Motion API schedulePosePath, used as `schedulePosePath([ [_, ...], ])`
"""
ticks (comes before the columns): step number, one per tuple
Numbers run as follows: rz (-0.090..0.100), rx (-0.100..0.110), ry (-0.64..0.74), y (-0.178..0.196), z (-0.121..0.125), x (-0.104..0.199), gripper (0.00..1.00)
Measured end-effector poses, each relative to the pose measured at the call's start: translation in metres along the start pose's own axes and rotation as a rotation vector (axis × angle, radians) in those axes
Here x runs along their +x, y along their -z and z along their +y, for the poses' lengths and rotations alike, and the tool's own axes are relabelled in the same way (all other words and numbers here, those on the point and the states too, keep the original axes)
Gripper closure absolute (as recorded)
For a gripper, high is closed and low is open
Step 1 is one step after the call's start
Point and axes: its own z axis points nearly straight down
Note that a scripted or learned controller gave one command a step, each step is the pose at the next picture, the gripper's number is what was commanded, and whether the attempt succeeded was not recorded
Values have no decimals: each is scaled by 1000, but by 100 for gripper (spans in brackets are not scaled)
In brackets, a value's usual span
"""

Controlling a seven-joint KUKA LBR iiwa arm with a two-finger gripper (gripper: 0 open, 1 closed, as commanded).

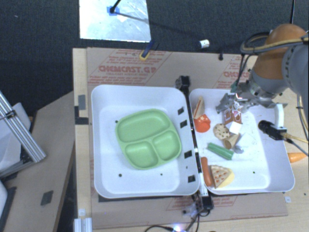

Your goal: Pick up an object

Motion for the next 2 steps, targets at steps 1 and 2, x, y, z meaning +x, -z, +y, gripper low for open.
schedulePosePath([
  [1, -9, -14, -2, -35, 1, -9, 0],
  [2, -2, -6, -1, -48, 0, -8, 0],
])
